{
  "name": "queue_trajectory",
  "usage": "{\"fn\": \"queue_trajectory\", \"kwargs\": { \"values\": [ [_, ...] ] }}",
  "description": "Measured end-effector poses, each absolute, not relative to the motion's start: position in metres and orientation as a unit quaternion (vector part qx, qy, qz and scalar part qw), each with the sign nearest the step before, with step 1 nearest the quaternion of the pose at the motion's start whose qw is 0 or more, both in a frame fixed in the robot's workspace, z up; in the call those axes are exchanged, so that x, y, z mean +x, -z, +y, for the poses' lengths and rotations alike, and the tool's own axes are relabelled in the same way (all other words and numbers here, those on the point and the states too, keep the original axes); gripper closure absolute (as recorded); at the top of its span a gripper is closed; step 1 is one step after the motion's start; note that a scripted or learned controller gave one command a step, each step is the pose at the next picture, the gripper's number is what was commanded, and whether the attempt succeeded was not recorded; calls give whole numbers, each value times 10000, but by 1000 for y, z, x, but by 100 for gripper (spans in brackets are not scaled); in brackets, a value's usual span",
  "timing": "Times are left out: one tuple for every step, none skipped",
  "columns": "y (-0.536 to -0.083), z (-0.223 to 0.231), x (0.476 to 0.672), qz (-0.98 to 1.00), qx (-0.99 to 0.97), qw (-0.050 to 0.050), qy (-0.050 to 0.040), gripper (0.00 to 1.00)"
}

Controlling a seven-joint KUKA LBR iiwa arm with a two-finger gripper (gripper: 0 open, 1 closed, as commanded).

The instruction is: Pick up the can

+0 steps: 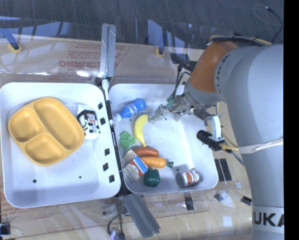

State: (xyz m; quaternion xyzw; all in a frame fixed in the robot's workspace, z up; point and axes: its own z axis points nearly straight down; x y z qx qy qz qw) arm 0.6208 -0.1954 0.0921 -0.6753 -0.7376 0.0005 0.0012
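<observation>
A grey robot arm reaches from the right of the frame into the right-hand white bin (204, 180), its gripper (162, 114) hovering just right of a yellow banana (140, 128); whether its claw is wide or narrow cannot be told. The can (188, 177) lies on its side at the bin's lower right, well apart from the gripper.

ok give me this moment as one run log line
task: pick up can | gripper: above right bin, near banana | can: lying at bin's near right corner, not held | status: not yet grasped
</observation>
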Motion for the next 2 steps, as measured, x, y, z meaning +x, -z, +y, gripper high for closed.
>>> {"fn": "queue_trajectory", "kwargs": {
  "values": [
    [-114, -200, 641, -7324, -6809, 5, -2, 0],
    [-91, -199, 586, -7489, -6627, 17, -6, 0]
  ]
}}
